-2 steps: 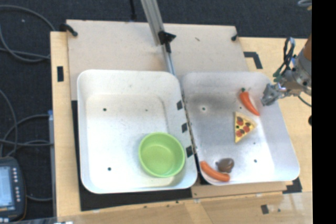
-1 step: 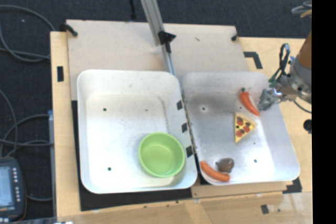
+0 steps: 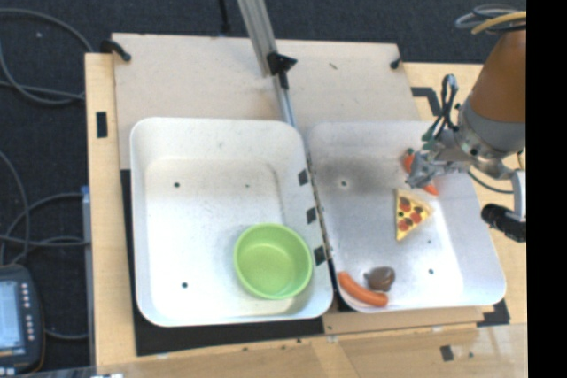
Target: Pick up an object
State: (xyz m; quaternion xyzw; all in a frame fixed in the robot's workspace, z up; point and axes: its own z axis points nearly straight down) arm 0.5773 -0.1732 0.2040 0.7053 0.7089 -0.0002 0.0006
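In the right bin point(image 3: 354, 164) lie a toy pizza slice point(image 3: 410, 215), an orange sausage point(image 3: 362, 290) and a brown lump point(image 3: 381, 278) near the front edge. A green bowl point(image 3: 273, 260) sits in the left bin point(image 3: 177, 190) at its front right. My gripper point(image 3: 425, 170) hangs low over the right bin's right side, just above the pizza slice's far end. A small red-orange thing point(image 3: 413, 164) shows at the fingers, partly hidden by them.
A slanted aluminium post point(image 3: 252, 4) rises from behind the bins at the middle. Cables lie left of the bench and a small device point(image 3: 18, 314) sits at the lower left. The bench's bare board point(image 3: 248, 75) lies behind the bins.
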